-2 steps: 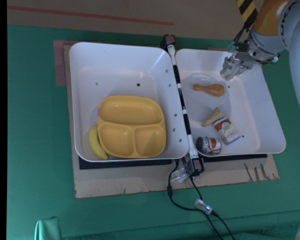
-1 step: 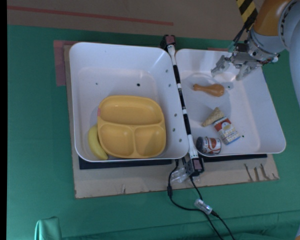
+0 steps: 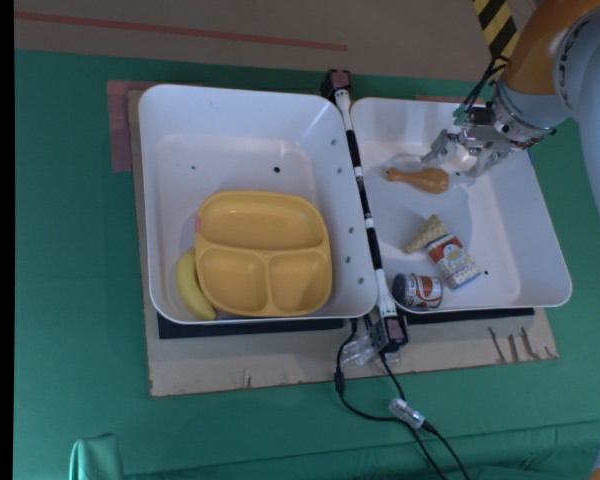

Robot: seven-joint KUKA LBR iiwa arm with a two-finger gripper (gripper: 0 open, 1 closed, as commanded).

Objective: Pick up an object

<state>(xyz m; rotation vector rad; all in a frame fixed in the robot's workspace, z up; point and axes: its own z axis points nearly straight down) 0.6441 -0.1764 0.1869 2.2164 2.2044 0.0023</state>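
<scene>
Fingers [image 3: 442, 149] spread, gripping nothing, as my gripper [image 3: 467, 155] hovers in the right white plastic bin [image 3: 540, 258], just right of the brown toy drumstick [image 3: 419, 178]; left to right: left white bin [image 3: 170, 118] holding yellow banana [image 3: 191, 287], yellow divided tray [image 3: 264, 252]; then red-labelled can [image 3: 417, 290], tan wedge [image 3: 427, 234], small printed packet [image 3: 454, 261].

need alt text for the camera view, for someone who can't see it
A grey robot arm reaches in from the right, its gripper hovering over the right white bin just beside a toy chicken drumstick. That bin also holds a wedge, a small packet and a can; the left bin holds a yellow divided tray and a banana.
</scene>
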